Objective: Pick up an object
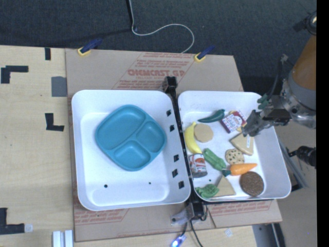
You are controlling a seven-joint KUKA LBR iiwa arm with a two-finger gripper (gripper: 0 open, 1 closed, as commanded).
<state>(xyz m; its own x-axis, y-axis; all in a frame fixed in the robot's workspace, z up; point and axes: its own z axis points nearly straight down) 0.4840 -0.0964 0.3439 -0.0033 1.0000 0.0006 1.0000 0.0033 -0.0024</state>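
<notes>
The gripper (255, 123) is poised at three o'clock in the right bin (281, 161), apparently for a descent onto the cheese wedge (243, 144) just below; its opening cannot be told.

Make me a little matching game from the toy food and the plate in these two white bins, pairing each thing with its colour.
Things:
1. divided plate
2. banana
3. carrot
4. round cookie

Colours:
A. orange
B. brown
C. blue
D. yellow

Pairs: 1-C, 2-D, 3-A, 4-B
</notes>
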